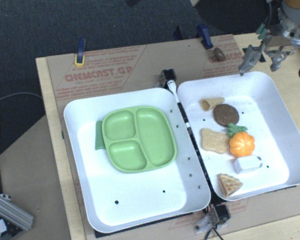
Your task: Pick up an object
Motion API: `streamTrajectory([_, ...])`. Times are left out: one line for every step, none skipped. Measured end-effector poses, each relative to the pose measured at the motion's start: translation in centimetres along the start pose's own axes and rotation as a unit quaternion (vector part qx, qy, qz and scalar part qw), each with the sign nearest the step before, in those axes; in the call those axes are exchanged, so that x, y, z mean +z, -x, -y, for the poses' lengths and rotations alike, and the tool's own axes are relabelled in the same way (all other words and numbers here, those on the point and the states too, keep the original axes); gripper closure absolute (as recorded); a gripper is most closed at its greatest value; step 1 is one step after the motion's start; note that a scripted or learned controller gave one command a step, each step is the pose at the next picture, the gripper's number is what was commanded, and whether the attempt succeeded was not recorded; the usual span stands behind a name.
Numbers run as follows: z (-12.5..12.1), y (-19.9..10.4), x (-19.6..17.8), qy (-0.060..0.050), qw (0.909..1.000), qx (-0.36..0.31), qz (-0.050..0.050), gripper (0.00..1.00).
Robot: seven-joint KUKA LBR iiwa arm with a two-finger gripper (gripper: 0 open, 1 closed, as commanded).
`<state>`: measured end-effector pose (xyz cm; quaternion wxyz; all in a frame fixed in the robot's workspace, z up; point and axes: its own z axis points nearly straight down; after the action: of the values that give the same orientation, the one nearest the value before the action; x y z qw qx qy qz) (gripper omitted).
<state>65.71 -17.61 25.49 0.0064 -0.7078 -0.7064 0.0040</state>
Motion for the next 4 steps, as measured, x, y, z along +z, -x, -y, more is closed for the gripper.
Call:
streamTrajectory([-0.2, 0.0, -0.8, 0.007, 1.0, -0.001, 0.001, 0.0])
streamTrajectory([-0.1, -0.6, 5.4, 0.004, 1.0, -0.002, 0.001, 0.0])
streamTrajectory([-0.6, -0.5, 9.8, 0.005, 1.0, -0.002, 0.001, 0.0])
streamTrajectory([-0.8, -0.5, 14.0, 0.005, 1.0, -0.002, 0.001, 0.0])
